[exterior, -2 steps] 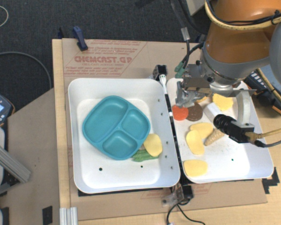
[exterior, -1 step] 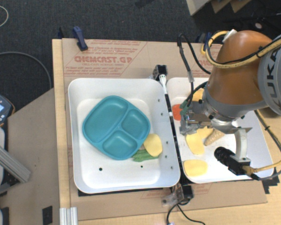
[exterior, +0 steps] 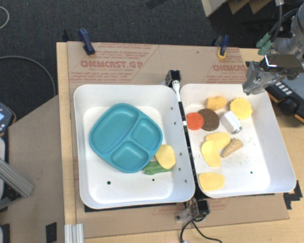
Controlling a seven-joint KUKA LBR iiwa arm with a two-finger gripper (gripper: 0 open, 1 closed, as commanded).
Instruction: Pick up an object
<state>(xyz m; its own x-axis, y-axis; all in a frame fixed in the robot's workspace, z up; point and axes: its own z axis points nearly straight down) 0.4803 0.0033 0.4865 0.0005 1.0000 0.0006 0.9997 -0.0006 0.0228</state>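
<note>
The gripper (exterior: pixel 253 83) hangs over the right bin's (exterior: pixel 273 171) far right corner. The food pieces (exterior: pixel 218 135) lie nearer the camera, leftward; the divided plate (exterior: pixel 125 137) lies in the left bin (exterior: pixel 91 186), farther left.

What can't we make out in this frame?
- Gripper: small and blurred at the right bin's far corner; finger state unreadable.
- Green piece in the left bin: mostly hidden under the blue plate and a yellow piece.
- Arm: cut off by the right edge.

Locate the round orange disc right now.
The round orange disc lies in the right white bin, near its left wall, touching the round brown disc.
</note>
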